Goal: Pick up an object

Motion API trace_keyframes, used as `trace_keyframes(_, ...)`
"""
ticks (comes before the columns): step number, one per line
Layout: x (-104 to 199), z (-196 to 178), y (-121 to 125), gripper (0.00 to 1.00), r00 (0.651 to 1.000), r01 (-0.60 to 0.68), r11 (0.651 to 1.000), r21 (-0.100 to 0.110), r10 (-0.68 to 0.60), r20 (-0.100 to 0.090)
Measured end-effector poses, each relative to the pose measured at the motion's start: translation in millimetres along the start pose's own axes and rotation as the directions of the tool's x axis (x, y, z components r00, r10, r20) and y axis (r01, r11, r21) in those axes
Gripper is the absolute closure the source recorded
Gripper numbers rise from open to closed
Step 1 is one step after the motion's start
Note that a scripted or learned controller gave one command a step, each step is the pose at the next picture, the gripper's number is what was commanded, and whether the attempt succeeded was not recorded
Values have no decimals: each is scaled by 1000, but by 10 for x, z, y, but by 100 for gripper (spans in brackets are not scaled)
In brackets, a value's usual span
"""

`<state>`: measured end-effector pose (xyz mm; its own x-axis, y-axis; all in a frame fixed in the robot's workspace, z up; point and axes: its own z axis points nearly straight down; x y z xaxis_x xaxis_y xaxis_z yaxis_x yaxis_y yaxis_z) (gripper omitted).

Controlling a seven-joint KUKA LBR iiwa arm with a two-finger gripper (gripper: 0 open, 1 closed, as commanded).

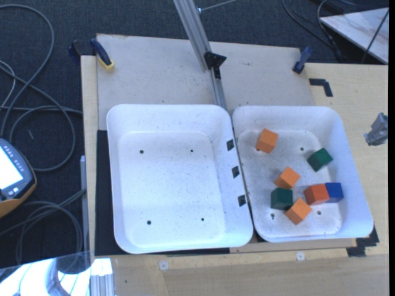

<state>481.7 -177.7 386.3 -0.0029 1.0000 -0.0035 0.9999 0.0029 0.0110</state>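
Note:
Several small blocks lie in the right bin [352, 184]. An orange block [267, 140] sits alone near the bin's back left. A green block [320, 159] lies toward the right wall. Toward the front, an orange block [287, 178], a dark green block [281, 198] and another orange block [299, 210] cluster together. A red-orange block [316, 193] touches a blue block [334, 191] beside them. A grey part of my gripper [376, 130] pokes in at the right edge, outside the right bin's rim and apart from every block.
The left bin [123, 165] stands beside the right one, with small black clips along the shared rim [236, 171]. A metal rail [196, 29] slants down from the top to the gap between the bins. Blue clamps [102, 53] hold the board's back corners.

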Motion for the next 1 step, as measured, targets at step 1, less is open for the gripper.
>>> trace_keyframes(1, 627, 55, 796, 100, 1000, 6, 1000, 7, -6, -5)
